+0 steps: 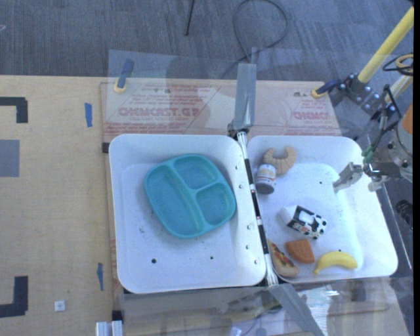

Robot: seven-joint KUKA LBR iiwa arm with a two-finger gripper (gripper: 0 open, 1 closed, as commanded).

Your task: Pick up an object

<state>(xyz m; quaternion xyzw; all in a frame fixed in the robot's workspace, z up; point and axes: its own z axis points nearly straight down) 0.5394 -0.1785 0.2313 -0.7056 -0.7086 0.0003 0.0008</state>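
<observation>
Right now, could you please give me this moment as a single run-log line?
gripper: over right white bin, upper right, nothing seen held | nearest: black-and-white toy cow | left white bin: teal divided plate

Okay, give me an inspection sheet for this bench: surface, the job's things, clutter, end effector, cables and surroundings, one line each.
Surface: light wooden bench bearing two shallow white bins, the left bin and the right bin, side by side.
Job's things: in the right bin, a tan croissant-shaped toy, a small white jar, a black-and-white cow-patterned toy, an orange wedge, a pizza-slice toy and a yellow banana.
Clutter: teal three-compartment plastic plate in the left bin.
End effector: grey end effector over the right bin's right side, near no object.
Cables: black cable loop on the floor.
Surroundings: grey carpet; blue tape marks on the bench.
</observation>
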